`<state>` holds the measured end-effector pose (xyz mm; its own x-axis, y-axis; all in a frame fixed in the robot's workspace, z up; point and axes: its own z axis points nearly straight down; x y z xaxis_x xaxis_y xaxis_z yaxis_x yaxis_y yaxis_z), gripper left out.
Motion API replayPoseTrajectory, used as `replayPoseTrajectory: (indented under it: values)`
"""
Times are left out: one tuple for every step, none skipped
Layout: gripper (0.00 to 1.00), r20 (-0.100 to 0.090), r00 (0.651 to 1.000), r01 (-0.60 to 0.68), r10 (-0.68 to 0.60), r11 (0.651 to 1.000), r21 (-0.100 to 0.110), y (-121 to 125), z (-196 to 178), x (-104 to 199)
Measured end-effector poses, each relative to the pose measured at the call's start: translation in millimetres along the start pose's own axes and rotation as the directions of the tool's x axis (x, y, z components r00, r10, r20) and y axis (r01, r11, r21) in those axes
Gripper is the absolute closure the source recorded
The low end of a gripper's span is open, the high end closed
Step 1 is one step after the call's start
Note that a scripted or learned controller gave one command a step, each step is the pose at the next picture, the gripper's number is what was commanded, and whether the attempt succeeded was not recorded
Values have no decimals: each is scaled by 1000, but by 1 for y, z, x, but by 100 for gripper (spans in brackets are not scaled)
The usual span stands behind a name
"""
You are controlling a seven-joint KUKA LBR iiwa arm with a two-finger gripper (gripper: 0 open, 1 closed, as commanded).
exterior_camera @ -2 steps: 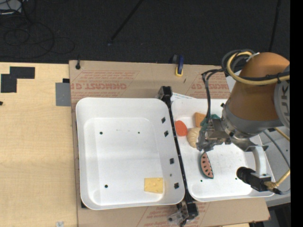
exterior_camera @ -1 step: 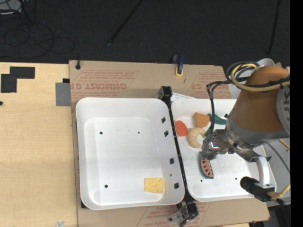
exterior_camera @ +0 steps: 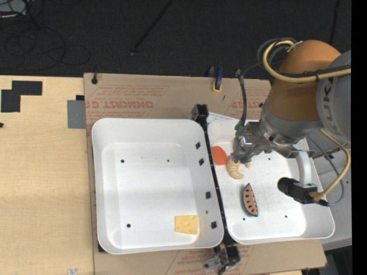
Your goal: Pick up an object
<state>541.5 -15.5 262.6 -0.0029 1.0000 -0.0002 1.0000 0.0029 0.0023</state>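
Claw [exterior_camera: 243, 155] sits low over the upper left part of the right bin [exterior_camera: 287, 225], at the end of the grey arm [exterior_camera: 298, 105] entering from the right. How wide it is open: cannot tell from this angle; nothing seen in its hold.

Beige croissant-shaped piece [exterior_camera: 234, 170] lies on the bin floor just below the claw in the frame, touching or nearly touching it. Orange-red piece [exterior_camera: 219, 154] just left of both, close to the bin's left wall. Watermelon slice [exterior_camera: 249, 200] lower down, apart from the pastry, in open floor.

Left bin [exterior_camera: 109, 153]: one yellow cheese wedge [exterior_camera: 186, 224] near its lower right corner, well apart from the claw.

Black clips [exterior_camera: 201, 147] run along the seam between the bins. Both bins rest on a cardboard sheet [exterior_camera: 143, 93] with red print; blue-and-yellow clamp [exterior_camera: 217, 79] at its upper edge. Pale wooden bench [exterior_camera: 40, 182] at left; dark floor with cables [exterior_camera: 34, 36] across the top.
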Motion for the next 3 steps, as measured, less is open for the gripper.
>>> replayPoseTrajectory:
  values:
    - [100, -3, 1000, 7, -7, 1000, -4, 26, -77, 83]
    - [100, 0, 1000, -4, 4, 1000, 10, -32, -60, 79]
    - [100, -3, 1000, 3, -3, 1000, -5, -34, -155, 145]
